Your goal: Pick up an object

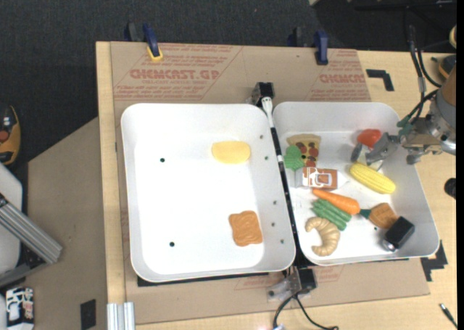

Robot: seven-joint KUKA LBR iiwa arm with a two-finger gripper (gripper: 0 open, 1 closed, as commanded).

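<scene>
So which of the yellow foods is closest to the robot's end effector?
The corn cob, lying in the right bin just below the end effector. The pale yellow piece sits far off in the left bin.

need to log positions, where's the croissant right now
The croissant lies in the right bin, near its front edge on the camera view's lower side, just below the green beans and carrot.
</scene>
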